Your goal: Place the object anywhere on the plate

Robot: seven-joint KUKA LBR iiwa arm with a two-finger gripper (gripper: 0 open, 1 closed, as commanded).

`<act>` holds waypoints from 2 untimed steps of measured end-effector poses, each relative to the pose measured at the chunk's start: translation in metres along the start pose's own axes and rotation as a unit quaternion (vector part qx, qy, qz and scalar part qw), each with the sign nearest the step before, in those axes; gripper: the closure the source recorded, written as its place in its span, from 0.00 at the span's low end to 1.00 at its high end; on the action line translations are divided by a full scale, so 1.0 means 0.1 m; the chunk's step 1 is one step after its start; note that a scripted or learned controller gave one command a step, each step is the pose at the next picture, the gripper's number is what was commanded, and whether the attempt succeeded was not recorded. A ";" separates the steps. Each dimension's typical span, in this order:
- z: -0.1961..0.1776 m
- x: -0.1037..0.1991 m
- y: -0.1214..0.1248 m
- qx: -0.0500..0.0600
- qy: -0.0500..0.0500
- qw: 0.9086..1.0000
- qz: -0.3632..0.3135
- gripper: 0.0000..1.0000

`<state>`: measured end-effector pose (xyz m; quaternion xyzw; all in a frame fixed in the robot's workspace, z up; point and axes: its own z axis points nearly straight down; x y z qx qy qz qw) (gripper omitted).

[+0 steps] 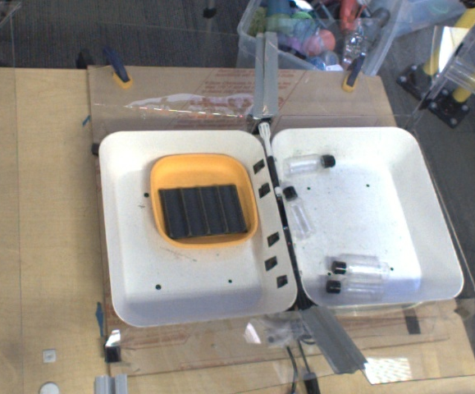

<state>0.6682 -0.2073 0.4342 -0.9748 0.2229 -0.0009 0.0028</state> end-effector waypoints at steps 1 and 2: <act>0.00 0.05 0.11 0.000 0.000 0.996 -0.092 1.00; 0.00 0.05 0.10 0.000 0.000 0.992 -0.127 1.00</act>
